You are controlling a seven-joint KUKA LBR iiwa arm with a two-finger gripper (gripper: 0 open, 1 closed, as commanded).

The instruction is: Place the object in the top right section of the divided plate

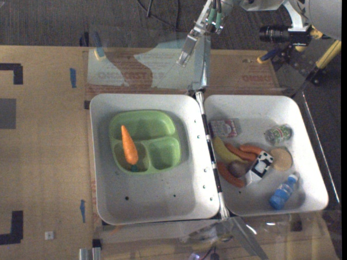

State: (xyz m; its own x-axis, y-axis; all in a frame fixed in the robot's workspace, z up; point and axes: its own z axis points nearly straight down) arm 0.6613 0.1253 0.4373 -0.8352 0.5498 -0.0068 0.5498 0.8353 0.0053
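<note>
**Carrot on the plate, my pincer high above the bins**

Carrot (129,144) lies in the green divided plate (142,121) in the left bin (103,188), its long axis running nearly up and down the view, thick end uppermost, tip pointing down into the lower left compartment. It sits along the plate's left side, crossing a divider as far as I can tell, not in the top right section.

Further right, my pincer (184,56) hangs over the far edge of the bench, beyond the seam between the bins. I cannot tell how far apart my tips stand, and I see nothing held.

The carrot lies down and to the left of me. I judge I must descend that way, with my tips set across its long axis.

The right bin (309,145) holds a jumble of small items.
</note>
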